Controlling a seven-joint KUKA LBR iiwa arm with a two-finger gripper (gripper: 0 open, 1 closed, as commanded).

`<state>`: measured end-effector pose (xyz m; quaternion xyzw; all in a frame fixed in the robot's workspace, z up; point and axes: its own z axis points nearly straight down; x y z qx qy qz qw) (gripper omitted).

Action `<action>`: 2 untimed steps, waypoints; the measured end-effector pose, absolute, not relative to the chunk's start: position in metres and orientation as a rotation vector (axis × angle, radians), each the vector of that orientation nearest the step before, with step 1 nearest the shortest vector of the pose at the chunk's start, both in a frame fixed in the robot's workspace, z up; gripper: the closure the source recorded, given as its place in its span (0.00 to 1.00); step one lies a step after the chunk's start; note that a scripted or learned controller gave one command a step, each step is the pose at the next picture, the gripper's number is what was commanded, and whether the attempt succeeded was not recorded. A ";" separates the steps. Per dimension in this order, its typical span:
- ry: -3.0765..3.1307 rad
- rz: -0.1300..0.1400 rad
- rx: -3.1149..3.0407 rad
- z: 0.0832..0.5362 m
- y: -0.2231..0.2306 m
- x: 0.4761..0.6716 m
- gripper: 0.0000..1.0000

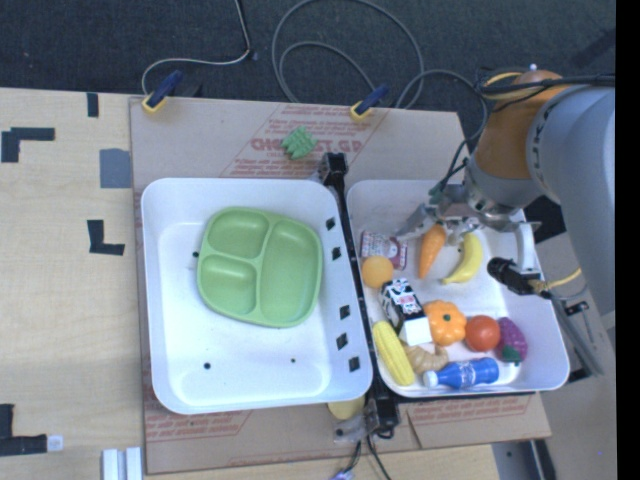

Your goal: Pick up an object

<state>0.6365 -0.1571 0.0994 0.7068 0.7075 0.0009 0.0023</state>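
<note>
Grey KUKA arm with an orange band (510,133) reaching from the right over the right-hand shallow white bin (545,373), its two-finger gripper (455,226) low above the bin's far half. The fingers are hidden against the clutter beneath, so whether they are spread, pressed together or pinching anything cannot be told. Judged from this, the task is at the approach or grasp stage: nothing is visibly lifted, and securing and raising an object remain to be done.

Nearest the gripper, directly beneath it, lie a small orange toy carrot (431,251) and, just to its right, a curved yellow toy banana (466,259); either is the likeliest target, though contact cannot be confirmed. Left of the gripper are a pink-and-white crinkled packet (380,247) and a round orange ball (377,271). Nearer the viewer from the gripper are a black-and-white toy cow (402,300), an orange toy pumpkin (446,322), a red toy tomato (482,333), a purple toy aubergine (512,340), a yellow toy corn cob (392,353) and a blue plastic bottle (466,374).

Well to the gripper's left, the left-hand shallow white bin (170,368) holds a pale green divided plastic plate (260,266), untouched. Beyond it on the brown cardboard sheet (200,143) lies a small green crumpled object (298,144)
</note>
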 end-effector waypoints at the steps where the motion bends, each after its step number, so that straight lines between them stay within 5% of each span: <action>1: 2.222 0.005 2.220 0.106 -0.155 0.636 1.00; 2: 2.227 0.007 2.213 0.183 -0.098 0.636 1.00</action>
